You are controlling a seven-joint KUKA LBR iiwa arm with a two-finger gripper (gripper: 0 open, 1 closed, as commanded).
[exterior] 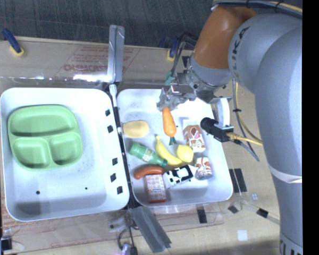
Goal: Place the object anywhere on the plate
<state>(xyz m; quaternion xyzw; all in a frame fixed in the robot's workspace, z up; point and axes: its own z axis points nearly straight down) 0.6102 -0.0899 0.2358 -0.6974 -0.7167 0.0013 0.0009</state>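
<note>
Orange band: above the wrist, where the grey arm bends down from the right over the right bin (pixel 219 193).
Gripper (pixel 168 104): low over that bin's upper part, fingers clenched on the carrot's top.
Carrot (pixel 169 122): hanging upright below the fingers, tip near the banana (pixel 166 152).
Plate (pixel 44 136): green, three compartments, in the left bin (pixel 95 195), well apart from the carrot.
</note>
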